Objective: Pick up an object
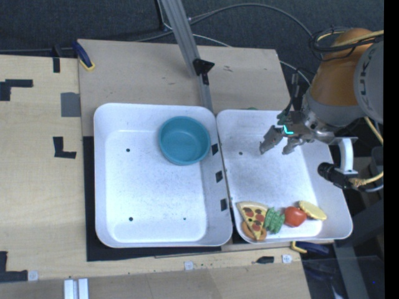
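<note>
The gripper (279, 146) hangs with fingers spread, holding nothing; at six o'clock lies the tomato (295, 216), seemingly light, smooth; grip across its middle.

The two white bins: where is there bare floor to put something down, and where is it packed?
The left bin has the most room: all its floor in front of and beside the blue bowl at its back. The right bin is bare through its middle, below the gripper. Its front edge is crowded: pizza slice, green toy, tomato, yellow piece.
</note>
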Controlling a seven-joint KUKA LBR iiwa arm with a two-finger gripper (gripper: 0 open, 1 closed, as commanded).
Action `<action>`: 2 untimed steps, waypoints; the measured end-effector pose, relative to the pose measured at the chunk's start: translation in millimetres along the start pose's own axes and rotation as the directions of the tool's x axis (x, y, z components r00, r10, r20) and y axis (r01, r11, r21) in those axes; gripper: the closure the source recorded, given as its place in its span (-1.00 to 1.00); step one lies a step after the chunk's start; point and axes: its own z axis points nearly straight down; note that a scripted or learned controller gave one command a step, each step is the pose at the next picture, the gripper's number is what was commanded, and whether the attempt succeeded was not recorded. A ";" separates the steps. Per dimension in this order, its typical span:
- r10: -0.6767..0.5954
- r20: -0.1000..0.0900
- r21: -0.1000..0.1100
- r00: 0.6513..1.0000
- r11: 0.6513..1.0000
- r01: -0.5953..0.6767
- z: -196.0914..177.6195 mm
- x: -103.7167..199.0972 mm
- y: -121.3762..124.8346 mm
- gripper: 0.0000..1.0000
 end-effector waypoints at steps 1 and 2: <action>0.000 0.000 0.000 1.000 1.000 0.000 0.0 0.0 0.0 -1.00; 0.000 0.000 0.006 1.000 1.000 0.000 62.5 0.0 2.7 -1.00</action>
